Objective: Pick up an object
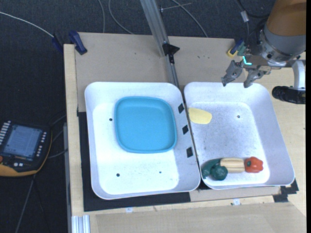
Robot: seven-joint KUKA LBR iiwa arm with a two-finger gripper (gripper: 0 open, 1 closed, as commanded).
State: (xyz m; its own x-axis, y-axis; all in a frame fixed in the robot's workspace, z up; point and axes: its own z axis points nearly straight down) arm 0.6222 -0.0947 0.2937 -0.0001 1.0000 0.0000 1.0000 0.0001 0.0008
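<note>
Nothing is picked yet: the gripper [239,80] hangs over the far rim of the right bin [277,130], fingers [228,78] spread wide and empty. The whole grab is left to do. Candidates sit near the front wall: a tan stick [232,165] lying left-right, green piece [215,171] and red piece [253,164] at its ends. A yellow piece [199,115] lies by the left wall.

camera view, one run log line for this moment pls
gripper: open, above right bin far rim, holding nothing | right bin: yellow piece, green, tan, red items near edge | left bin: blue plate
</note>
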